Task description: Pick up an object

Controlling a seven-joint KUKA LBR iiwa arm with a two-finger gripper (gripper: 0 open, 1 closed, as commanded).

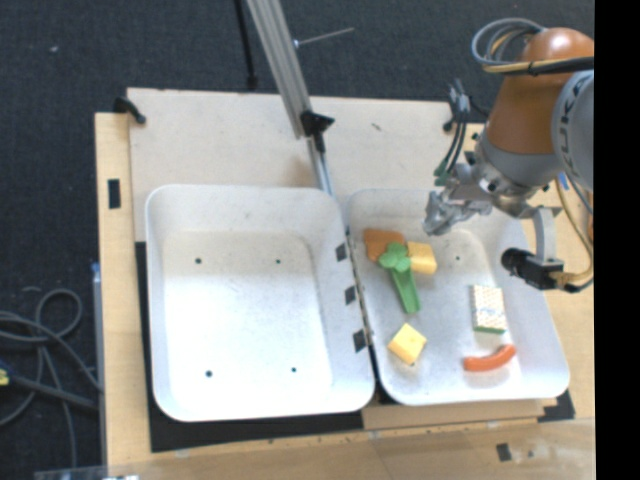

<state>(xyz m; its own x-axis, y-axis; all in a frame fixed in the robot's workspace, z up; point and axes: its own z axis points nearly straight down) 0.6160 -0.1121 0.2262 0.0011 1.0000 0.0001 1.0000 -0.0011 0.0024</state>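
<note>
Grey two-finger gripper (441, 220) hangs over upper part of right white plastic bin (545, 353), right of centre frame; finger spread cannot be told, nothing seen held. Just below-left: orange block (378, 241), green plastic toy (402, 278), yellow block (423, 259) clustered.

We see the arm (535, 98) with its rounded orange band above a grey wrist, grey looped cables over the top, a thin green wire down its side, and a metallic grey gripper (441, 218) with a black fitting alongside.
</note>
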